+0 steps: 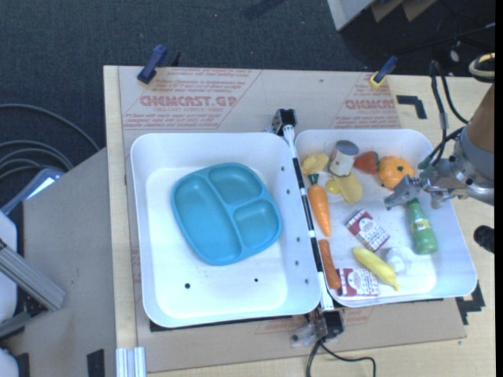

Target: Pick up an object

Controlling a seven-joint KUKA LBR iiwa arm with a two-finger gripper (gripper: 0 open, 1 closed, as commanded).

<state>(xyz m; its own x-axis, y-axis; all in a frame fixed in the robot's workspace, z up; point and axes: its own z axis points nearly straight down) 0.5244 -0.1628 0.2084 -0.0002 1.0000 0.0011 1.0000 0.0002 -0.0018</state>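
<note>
Green bottle (422, 228) lies in the right bin (464, 267), directly beneath the claw (410, 190), beside an orange (394, 170). Claw fingers stand apart, gripping nothing. Risk: crowded neighbours may deflect a finger, causing a slipped or empty closure.

A bench (236, 93) is covered by printed cardboard, on which two shallow white bins, left bin (149, 179) and right bin (452, 242), are set touching side by side.
</note>
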